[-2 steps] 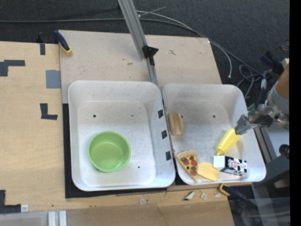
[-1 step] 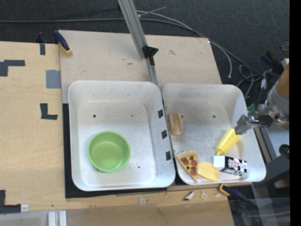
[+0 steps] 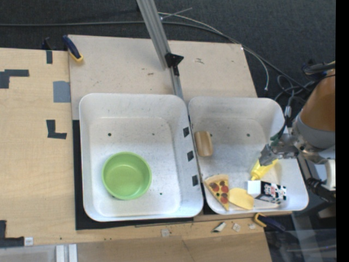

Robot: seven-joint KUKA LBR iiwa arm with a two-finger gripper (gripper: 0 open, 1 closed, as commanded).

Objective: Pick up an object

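Note:
My gripper [image 3: 269,157] is low over the right side of the right bin [image 3: 229,105], below the orange wrist band. A small yellow object [image 3: 259,172] sits directly at its tip, touching or nearly touching it; I cannot tell whether it is gripped. Close by in the bin's front corner lie a white cube [image 3: 253,187], a black-and-white item [image 3: 272,192], a yellow wedge [image 3: 240,198] and a pizza slice toy [image 3: 218,189]. A tan wooden block [image 3: 203,143] rests near the bin's left wall.
A green bowl [image 3: 127,174] stands in the left bin [image 3: 92,124]. A slanted metal pole [image 3: 158,31] crosses the back of the bench. Cables run at the far right beside the arm. A yellow clamp [image 3: 73,49] lies at the back left.

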